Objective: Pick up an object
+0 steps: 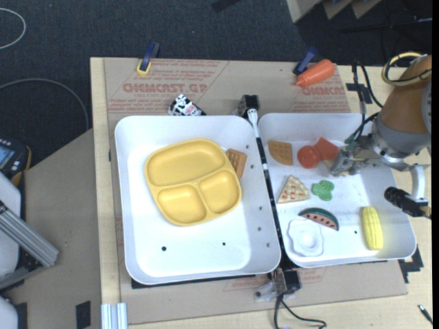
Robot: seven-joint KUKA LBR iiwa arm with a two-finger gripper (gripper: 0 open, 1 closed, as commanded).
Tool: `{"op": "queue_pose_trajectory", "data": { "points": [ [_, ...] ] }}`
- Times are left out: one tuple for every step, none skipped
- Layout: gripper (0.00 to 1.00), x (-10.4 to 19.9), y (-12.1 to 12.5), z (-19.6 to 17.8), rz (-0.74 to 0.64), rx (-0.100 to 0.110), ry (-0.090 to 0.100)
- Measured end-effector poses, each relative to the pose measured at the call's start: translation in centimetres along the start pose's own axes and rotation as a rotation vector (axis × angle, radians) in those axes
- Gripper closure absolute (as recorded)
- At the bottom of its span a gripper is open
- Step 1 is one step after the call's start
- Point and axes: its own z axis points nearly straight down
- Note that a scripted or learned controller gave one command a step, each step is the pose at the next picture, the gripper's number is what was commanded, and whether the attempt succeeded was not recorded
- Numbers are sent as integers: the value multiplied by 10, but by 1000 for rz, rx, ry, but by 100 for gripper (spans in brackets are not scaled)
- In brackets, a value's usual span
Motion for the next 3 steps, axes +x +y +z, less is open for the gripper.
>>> {"op": "queue_pose_trajectory", "data": {
  "points": [
    [100,-10,3,-59,1,-5,-3],
    [100,-11,7,-103,0,-6,-3],
    [100,-11,8,-132,-1,-6,-2]
  ]
}}
